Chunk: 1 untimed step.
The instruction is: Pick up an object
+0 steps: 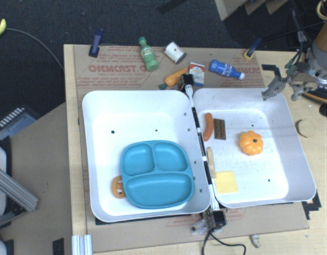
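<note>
Room is widest in the right bin (291, 142): bare white floor lies around the pumpkin (251, 143) on every side, and it stands well apart from the walls. The gripper (284, 93) hangs over that bin's far right corner, at the rim, its claw spread and holding nothing. The pumpkin sits near the bin's middle, nearer the camera than the claw. It is small, round, orange, ribbed, with a short stalk on top.

Along the divider between the bins the space is tight. One sausage (207, 126) lies against that wall, one brown bar (219, 129) just beside it, and one yellow square (225, 182) lies near the front left corner.

The left bin (100, 121) holds one blue plate (156, 173) with three compartments, set toward the front edge, and one pretzel (118, 187) tucked partly under the plate's left rim. Its far half is bare.

Behind the bins, on the board, lie one green bottle (148, 54), one blue bottle (226, 69), one can (174, 52), one carton (196, 73) and one carrot (174, 78).
</note>
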{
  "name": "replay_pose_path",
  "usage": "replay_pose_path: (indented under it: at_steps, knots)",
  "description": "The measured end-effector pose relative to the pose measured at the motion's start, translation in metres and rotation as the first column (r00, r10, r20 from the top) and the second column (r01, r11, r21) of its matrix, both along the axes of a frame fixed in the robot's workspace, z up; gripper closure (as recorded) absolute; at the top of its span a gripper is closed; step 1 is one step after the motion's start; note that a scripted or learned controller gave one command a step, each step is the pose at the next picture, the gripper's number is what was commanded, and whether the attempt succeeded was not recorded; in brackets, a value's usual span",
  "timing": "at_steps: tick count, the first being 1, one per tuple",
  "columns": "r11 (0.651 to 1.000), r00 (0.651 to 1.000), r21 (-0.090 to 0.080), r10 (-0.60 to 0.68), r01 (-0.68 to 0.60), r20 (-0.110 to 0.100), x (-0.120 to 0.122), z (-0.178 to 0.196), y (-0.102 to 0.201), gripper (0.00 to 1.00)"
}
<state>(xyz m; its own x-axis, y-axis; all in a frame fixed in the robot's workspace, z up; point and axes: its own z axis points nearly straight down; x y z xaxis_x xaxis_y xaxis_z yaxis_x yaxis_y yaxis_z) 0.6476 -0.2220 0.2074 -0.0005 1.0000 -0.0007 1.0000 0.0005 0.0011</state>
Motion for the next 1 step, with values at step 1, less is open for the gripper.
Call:
replay_pose_path:
  at_steps: [1]
  knots:
    - [1.000, 1.000, 0.001, 0.000, 0.000, -0.003, -0.0719, -0.0938, 0.0451, 0.00]
